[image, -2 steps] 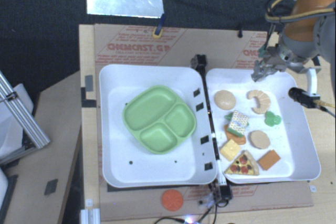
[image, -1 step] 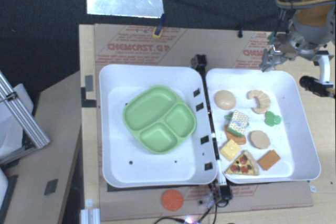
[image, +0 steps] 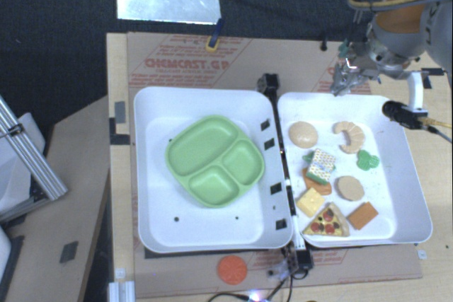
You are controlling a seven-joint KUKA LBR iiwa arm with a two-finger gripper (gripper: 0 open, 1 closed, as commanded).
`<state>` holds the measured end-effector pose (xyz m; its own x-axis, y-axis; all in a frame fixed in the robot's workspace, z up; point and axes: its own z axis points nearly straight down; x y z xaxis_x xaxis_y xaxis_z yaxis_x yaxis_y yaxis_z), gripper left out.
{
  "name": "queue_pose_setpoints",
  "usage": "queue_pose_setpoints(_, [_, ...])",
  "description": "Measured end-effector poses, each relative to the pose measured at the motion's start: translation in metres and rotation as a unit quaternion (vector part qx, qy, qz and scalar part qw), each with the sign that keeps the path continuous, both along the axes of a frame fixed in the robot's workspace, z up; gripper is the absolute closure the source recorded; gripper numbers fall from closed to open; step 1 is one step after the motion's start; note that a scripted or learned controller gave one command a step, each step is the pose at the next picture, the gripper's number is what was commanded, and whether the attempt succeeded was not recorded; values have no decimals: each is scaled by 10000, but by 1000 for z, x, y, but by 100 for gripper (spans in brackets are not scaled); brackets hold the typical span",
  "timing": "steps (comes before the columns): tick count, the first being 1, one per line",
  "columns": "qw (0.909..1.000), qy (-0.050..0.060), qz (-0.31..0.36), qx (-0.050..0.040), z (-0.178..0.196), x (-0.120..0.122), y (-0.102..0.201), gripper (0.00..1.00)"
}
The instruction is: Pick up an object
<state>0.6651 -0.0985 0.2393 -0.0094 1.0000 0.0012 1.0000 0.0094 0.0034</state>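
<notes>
Your gripper [image: 345, 83] hangs over the far rim of the right bin [image: 407, 152], and the view is too small and blurred there for you to tell its state; nothing appears to be held. The toy foods lie below it in that bin: a round bun [image: 303, 134], a croissant [image: 349, 136], a green piece [image: 367, 160], a pizza slice [image: 327, 221] and an orange block [image: 362, 215]. In the left bin [image: 152, 152] sits a green divided plate [image: 214, 160].
</notes>
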Motion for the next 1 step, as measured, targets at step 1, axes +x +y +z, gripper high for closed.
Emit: queue_pose_setpoints(1, [10000,15,6,6,-13,-11,58,100])
